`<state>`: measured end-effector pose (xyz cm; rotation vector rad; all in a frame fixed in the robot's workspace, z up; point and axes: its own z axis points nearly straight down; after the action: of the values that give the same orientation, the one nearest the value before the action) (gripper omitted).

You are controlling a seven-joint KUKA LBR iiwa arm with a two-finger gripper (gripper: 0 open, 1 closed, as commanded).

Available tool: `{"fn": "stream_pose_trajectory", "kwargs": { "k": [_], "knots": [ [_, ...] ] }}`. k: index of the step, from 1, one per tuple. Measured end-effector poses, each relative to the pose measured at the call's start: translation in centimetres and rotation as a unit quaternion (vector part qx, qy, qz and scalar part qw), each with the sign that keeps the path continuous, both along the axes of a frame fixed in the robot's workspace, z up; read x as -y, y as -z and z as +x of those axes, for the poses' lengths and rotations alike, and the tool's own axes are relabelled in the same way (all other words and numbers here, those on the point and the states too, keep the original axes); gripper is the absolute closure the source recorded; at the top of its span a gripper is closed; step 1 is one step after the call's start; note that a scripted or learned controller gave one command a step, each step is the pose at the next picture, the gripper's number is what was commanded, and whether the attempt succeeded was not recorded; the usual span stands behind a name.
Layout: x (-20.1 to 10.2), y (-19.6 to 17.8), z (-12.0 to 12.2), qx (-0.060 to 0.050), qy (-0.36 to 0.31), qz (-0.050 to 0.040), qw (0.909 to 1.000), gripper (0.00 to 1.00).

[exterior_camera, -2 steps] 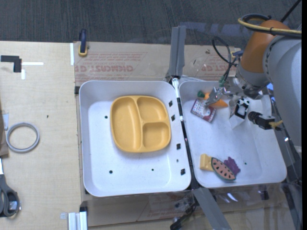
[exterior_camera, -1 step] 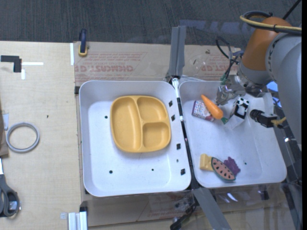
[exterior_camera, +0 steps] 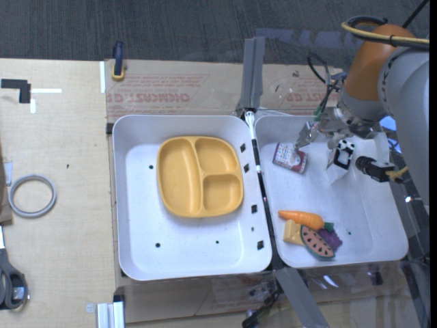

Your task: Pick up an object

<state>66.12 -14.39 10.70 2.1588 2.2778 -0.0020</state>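
Packet (exterior_camera: 289,157), small and red and white, is lying flat in the right bin (exterior_camera: 369,207), near the bin's 11 o'clock corner. The jaws are hanging just beside the packet, on its 2 o'clock side. They are standing apart, released, and nothing is sitting between them. One jaw tip is pointing down close to the packet's top right corner, and I cannot tell if it is touching. The other jaw is sitting farther off, toward 3 o'clock from the packet, over bare white bin floor.

The arm (exterior_camera: 406,80) is reaching in from 3 o'clock and bending down over the bin's 1 o'clock corner. Its orange band (exterior_camera: 369,60) is showing just above the wrist.

Two bins are sitting side by side on the tabletop (exterior_camera: 54,128). The left bin (exterior_camera: 136,241) is holding one yellow plate (exterior_camera: 200,176) with three parts.

The right bin is holding one packet and four toy foods. The toys are crowding together near its 7 o'clock corner, well apart from the jaws. They are one carrot (exterior_camera: 301,217), one yellow cheese piece (exterior_camera: 292,233), one watermelon slice (exterior_camera: 317,243) and one bunch of purple grapes (exterior_camera: 332,236).

One grey tape ring (exterior_camera: 31,195) is lying on the tabletop at 9 o'clock from the left bin.
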Motion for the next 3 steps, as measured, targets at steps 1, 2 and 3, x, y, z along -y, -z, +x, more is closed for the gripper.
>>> {"fn": "stream_pose_trajectory", "kwargs": {
  "k": [1,2,3],
  "knots": [
    [-3.1,-2.6,-4.2,-0.002,0.164,0.0009,0.9865,0.0],
    [-4.5,-2.5,-13.0,-0.003,0.216,0.0014,0.9763,0.0],
    [-4.0,-2.1,-18.5,-0.003,0.337,0.0015,0.9416,0.0]
  ]
}}
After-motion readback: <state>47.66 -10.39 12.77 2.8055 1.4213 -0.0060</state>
